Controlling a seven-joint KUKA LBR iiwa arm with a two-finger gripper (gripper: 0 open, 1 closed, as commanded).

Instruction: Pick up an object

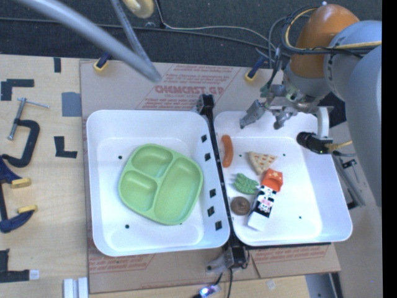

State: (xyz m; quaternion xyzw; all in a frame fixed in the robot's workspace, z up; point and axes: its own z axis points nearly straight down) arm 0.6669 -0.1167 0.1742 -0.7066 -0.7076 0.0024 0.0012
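A: Quick pass. Two-finger gripper (265,118) hangs over the back rim of the right shallow white bin (322,219), fingers spread, nothing between them.

B: Agreed, spread and bare. Candidates all sit in that right bin: slim orange-red plastic sausage (227,150), tan triangular wedge with a waffle pattern (261,161), knobbly green toy vegetable (245,183), small red-orange block (272,179), white carton with black cow patches (263,208), brown round disc (240,205).

A: Nearest?

B: Sausage or wedge, I'd say. Both lie toward the front of the bin from the gripper; sausage off to its bin-divider side, wedge almost straight below it in the view.

A: Sausage long axis?

B: Runs back-to-front, roughly parallel to the black divider between the bins and close beside it. My guess: fingers would want to close across that axis, and the divider leaves little room on that side.

A: The others?

B: Further toward the front, clustered. Red block touches the carton top; green piece just beside the block; disc just beside the carton.

A: Left bin?

B: Light green sectioned plastic plate (161,183) in the left white bin (102,228), well apart from the gripper.

A: Status?

B: Nothing lifted yet.
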